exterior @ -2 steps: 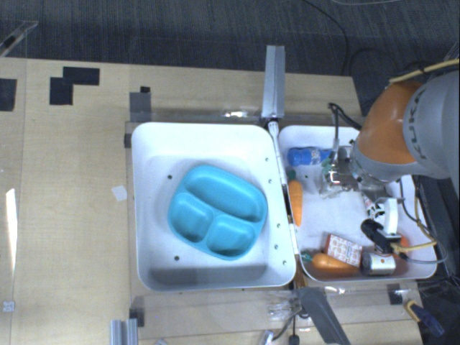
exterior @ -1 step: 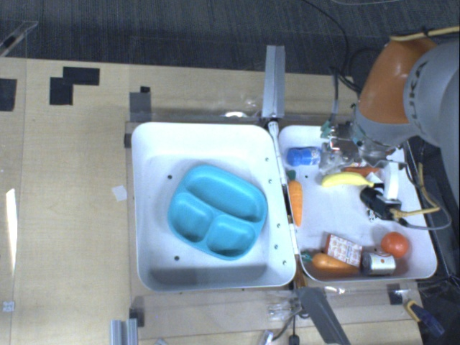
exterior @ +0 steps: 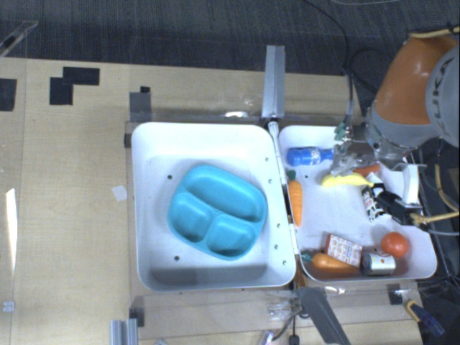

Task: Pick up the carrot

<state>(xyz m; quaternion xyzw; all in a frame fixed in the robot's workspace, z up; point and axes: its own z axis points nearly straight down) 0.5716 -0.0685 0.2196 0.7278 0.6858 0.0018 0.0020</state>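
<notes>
The carrot is a short orange root with a green tip. It lies lengthwise against the left wall of the right bin. My gripper hangs over the back of that bin, to the right of the carrot and further back. It sits just above a yellow banana and beside a blue bottle. The carrot is apart from the gripper and nothing touches it.
The left bin holds a blue divided plate. The right bin's front holds an orange oblong item, a small printed box, a can and a red tomato. A black-and-white item lies near the right wall.
</notes>
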